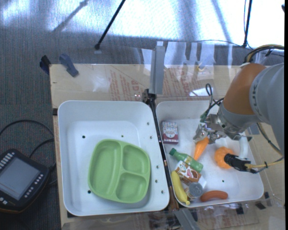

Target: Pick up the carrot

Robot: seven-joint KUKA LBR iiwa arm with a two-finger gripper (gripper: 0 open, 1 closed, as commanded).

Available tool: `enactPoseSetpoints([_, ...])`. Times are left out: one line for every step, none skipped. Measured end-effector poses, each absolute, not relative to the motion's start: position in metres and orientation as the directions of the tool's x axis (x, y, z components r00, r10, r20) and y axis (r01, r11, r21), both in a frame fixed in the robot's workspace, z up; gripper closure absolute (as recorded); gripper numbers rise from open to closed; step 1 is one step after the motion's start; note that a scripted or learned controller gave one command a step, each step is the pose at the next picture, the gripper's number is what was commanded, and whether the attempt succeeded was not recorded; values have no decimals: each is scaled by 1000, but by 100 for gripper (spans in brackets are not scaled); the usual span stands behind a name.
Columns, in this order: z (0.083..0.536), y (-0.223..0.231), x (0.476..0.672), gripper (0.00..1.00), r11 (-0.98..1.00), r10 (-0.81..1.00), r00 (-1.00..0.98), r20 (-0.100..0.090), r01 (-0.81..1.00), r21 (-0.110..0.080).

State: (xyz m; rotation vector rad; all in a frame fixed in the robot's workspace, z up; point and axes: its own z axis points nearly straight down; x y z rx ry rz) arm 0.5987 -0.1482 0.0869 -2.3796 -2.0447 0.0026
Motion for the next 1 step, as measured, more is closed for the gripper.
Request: enactPoseSetpoints([225, -128, 600, 100, -73, 997, 73, 0, 997, -1])
